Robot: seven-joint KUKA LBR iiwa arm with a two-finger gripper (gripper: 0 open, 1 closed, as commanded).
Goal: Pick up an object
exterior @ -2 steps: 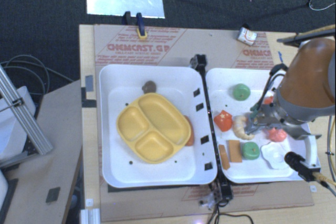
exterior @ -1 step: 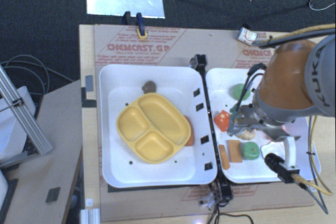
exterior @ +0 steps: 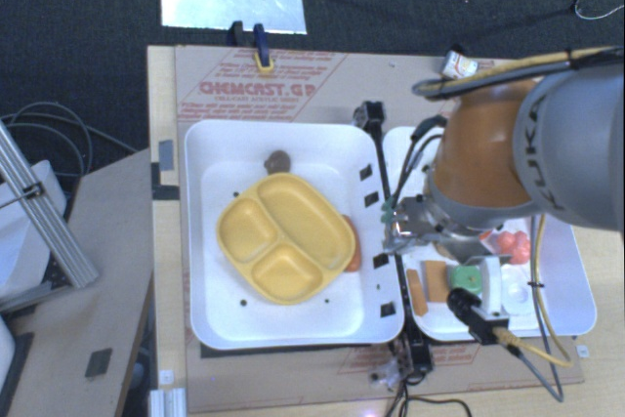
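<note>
Objects that could be picked lie in both bins, seen from the camera view above the counter (exterior: 162,103). The arm (exterior: 483,156) comes in from the view's right and ends low over the left rim of the right bin (exterior: 578,308), close to the wall it shares with the left bin (exterior: 210,312). The jaws sit under the wrist there, among cables and metal parts, and I cannot tell whether they are released or clenched; nothing shows between them.

Just toward the near edge from the jaws, an orange stick (exterior: 417,292) lies lengthwise on the floor of the right bin. Beside it, on the side away from the left bin, is a small green piece (exterior: 467,279). Further to the view's right of the jaws, partly under the arm, some red pieces (exterior: 515,246) lie together.

On the other side of the jaws, across the shared wall, a yellow divided tray (exterior: 283,237) with three compartments lies flat in the middle of the left bin, turned at a slant. An orange bit (exterior: 353,256) peeks out from the tray's edge nearest the jaws. Well apart from the jaws, beyond the tray's far edge, rests a small brown lump (exterior: 277,161).
</note>
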